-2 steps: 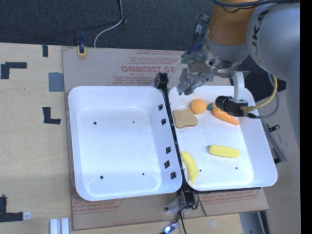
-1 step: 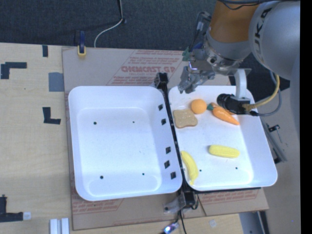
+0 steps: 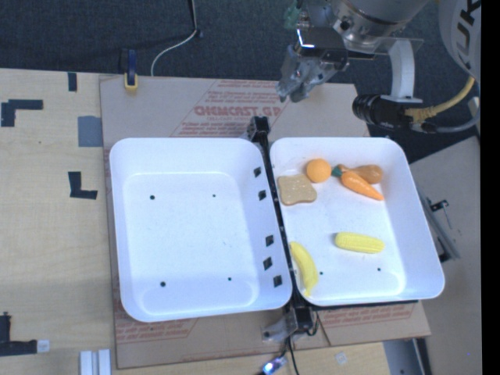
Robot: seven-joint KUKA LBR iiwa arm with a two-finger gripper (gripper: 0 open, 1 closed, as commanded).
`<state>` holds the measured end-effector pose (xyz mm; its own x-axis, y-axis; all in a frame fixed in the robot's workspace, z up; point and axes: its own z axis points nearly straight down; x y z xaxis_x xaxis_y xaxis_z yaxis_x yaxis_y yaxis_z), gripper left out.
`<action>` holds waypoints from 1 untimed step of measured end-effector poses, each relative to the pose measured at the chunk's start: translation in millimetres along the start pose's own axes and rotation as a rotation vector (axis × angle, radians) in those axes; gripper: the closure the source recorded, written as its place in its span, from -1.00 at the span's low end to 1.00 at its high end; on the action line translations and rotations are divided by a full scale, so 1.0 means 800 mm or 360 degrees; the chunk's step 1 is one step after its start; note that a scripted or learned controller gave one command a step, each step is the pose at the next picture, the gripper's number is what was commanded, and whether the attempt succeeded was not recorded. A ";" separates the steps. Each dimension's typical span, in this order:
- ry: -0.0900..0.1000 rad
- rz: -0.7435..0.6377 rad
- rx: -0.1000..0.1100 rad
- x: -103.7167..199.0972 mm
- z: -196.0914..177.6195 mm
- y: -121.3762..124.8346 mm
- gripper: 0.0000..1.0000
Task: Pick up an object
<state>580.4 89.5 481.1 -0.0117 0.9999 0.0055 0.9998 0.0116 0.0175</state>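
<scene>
Nearest the camera, in the right bin (image 3: 418,209), a banana (image 3: 304,266) lies at about 7 o'clock against the wall it shares with the left bin (image 3: 125,209), its long axis running roughly 11 to 5 with a slight curve; it looks like smooth yellow plastic. Just up and right of it, near the bin's middle, a corn cob (image 3: 360,244) lies almost 9 to 3, yellow and stubby, its surface probably ribbed though too small to tell. Farther back, at about 11 o'clock in the bin, a flat tan bread slice (image 3: 296,190) lies on the floor, touching or just beside a small round orange (image 3: 317,170). At 12 to 1 o'clock a carrot (image 3: 362,184) tapers toward 4 o'clock, its green stub near the orange, with a brownish rounded piece (image 3: 370,173) right behind it that I cannot identify. The left bin is glossy white plastic with a few dark dots.

Farthest off, the gripper (image 3: 293,92) hangs over the cardboard beyond the bins' far rims, near the seam between them. Whether it is spread or closed I cannot tell, and nothing shows in it.

Every object lies toward 5 to 6 o'clock from the gripper; bread and orange are nearest. The bread, being flat, seems hard to pinch; the orange or carrot, taken across its width, looks the likelier pick
</scene>
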 end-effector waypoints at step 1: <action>-0.0003 0.0000 0.0019 0.098 -0.066 -0.036 1.00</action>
<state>549.6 167.2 533.8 -0.0114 0.9999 0.0039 0.9999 0.0114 0.0055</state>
